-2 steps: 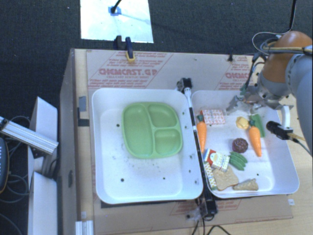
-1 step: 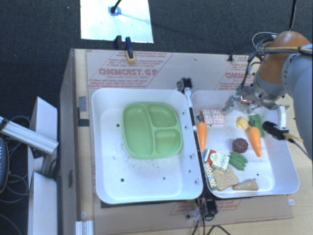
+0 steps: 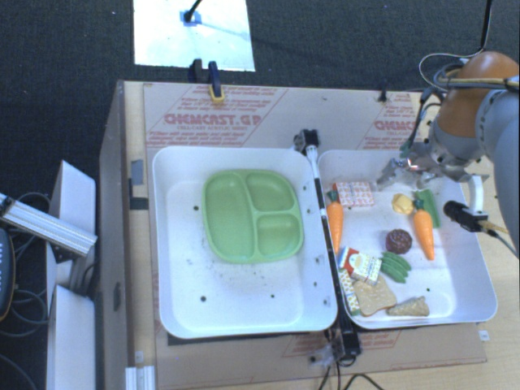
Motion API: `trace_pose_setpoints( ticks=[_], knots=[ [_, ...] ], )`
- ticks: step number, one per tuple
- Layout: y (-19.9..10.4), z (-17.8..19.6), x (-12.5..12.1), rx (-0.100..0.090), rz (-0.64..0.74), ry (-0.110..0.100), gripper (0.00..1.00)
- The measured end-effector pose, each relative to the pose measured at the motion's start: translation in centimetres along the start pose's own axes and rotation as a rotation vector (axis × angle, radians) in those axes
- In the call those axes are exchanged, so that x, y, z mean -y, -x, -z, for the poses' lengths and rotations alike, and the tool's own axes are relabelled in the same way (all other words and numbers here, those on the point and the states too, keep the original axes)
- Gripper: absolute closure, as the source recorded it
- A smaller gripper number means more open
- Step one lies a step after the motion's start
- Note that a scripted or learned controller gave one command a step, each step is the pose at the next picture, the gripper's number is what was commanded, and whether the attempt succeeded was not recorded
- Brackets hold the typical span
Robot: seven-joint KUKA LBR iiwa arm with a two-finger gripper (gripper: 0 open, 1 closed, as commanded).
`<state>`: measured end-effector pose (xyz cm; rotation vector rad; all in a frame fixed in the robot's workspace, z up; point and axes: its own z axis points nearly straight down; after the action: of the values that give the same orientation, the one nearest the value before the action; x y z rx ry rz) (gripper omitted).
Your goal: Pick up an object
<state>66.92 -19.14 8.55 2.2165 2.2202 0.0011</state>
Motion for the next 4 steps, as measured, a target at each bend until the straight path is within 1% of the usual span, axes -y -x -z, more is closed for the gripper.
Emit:
trace_pose_setpoints(
  ticks=[1,2,4],
  knots=[
    [-1.98,-0.05,0.0,-0.001,0.003,-0.001,0.0],
    [-1.22,0.0,0.0,0.0,0.0,0.0,0.0],
    [-1.74,-0.04,0.01,0.0,0.002,-0.001,0.0]
  ],
)
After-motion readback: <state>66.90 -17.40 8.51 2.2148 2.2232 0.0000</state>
